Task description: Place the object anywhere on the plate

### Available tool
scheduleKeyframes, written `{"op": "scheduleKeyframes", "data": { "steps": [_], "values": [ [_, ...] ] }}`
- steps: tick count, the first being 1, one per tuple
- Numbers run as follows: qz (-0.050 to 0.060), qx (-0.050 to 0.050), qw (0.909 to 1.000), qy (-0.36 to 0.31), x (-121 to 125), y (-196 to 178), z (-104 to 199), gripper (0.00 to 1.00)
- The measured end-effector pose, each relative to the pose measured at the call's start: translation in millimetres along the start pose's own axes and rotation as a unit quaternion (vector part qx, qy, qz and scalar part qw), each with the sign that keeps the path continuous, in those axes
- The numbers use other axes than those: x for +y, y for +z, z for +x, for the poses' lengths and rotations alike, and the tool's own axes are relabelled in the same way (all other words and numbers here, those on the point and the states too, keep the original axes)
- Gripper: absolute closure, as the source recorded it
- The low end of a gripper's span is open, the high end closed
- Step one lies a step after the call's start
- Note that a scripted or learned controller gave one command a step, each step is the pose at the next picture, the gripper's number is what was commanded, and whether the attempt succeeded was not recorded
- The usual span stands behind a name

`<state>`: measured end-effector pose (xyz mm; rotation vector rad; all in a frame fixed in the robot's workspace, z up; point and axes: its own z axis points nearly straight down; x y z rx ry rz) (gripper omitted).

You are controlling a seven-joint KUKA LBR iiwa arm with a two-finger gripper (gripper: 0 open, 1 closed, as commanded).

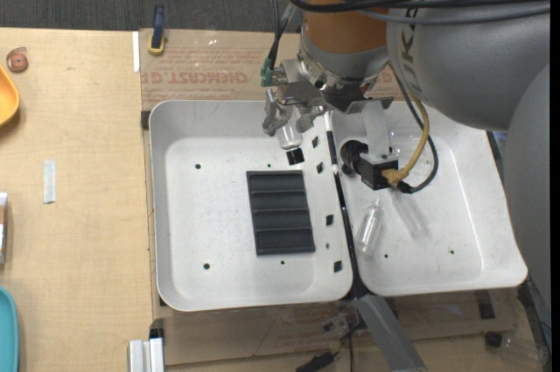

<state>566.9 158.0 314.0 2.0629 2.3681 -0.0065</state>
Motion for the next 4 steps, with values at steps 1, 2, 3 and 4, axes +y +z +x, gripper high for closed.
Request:
{"op": "scheduleKeyframes", "data": {
  "steps": [1,2,3,4],
  "values": [
    [0.000,0.000,0.9935,-0.114,25,43,40,1.00],
    [0.000,0.000,0.9902,-0.140,17,33,37,1.00],
    [0.000,0.001,0.9842,-0.177,-32,30,43,1.00],
    [0.000,0.001,0.9657,-0.260,-14,69,61,1.00]
  ]
}}
